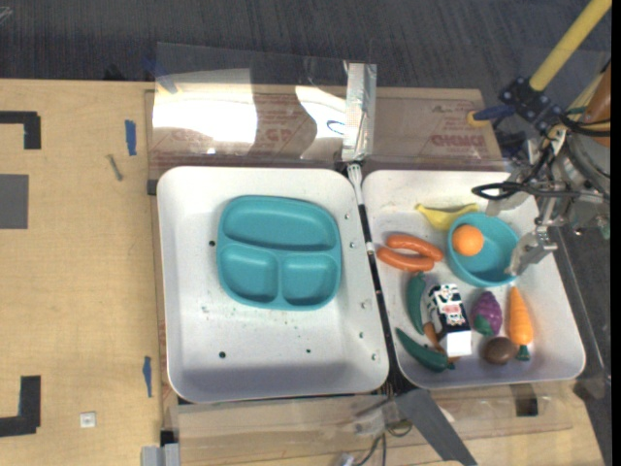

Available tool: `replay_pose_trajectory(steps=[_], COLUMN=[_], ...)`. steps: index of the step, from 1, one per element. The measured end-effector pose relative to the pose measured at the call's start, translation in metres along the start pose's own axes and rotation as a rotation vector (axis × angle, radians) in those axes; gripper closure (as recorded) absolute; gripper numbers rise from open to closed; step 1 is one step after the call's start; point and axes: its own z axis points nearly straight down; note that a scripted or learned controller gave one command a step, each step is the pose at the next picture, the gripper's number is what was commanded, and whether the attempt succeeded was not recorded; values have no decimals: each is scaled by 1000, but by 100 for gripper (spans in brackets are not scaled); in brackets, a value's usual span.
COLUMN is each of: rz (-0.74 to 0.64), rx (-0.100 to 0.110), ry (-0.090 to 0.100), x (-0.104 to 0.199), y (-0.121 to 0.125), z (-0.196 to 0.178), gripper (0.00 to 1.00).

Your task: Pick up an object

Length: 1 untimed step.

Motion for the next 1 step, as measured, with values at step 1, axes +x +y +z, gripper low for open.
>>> replay_pose_trajectory(steps=[1], rz=[90], rx=[-3], ry=[13], x=[8], y=[-16], z=[126], gripper=[0])
